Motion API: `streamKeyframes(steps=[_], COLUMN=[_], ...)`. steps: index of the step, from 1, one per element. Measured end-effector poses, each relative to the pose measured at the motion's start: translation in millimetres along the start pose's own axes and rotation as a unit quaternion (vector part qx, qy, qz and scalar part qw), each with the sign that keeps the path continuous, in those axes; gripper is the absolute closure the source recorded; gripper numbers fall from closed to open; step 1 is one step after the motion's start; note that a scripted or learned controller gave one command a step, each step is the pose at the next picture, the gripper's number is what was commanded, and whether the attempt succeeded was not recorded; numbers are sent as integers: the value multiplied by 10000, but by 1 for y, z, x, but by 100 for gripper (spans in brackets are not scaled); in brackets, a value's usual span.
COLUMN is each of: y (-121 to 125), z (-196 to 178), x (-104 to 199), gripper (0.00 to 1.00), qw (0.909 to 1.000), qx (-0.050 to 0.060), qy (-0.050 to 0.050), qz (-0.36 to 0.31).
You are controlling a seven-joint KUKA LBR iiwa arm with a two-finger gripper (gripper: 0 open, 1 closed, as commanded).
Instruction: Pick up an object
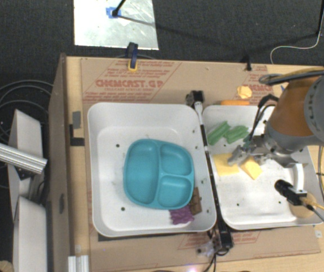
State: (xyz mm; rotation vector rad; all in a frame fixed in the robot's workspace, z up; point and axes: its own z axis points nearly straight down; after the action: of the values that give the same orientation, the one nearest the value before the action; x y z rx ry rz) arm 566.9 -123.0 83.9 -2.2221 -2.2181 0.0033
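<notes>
Reaching in from the right edge of the frame, the grey arm with its orange band (298,109) held the two-finger gripper (243,154) low over the right shallow white plastic bin (252,205); whether it was open or closed on anything could not be told. Just beside it lay a yellow wedge-shaped block (253,169) and a flat pale-yellow piece (224,168), with green elongated pieces (227,132) above them. The left white bin (102,120) held a teal divided plastic plate (159,174), with a small purple object (179,215) and a brown one (196,204) at its lower right. Both bins sat on a printed cardboard sheet (150,75) covering the bench. Dark carpet (20,27) surrounded it, with a silvery sheet (115,16) at upper left and looped black cables (3,103) at left.
</notes>
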Motion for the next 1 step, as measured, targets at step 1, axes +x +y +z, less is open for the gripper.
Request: streamKeyframes(steps=[1], y=[73], z=[-71], x=[-23], gripper=[0], qw=[10000], qx=[-85], qy=[-22], qz=[-33])
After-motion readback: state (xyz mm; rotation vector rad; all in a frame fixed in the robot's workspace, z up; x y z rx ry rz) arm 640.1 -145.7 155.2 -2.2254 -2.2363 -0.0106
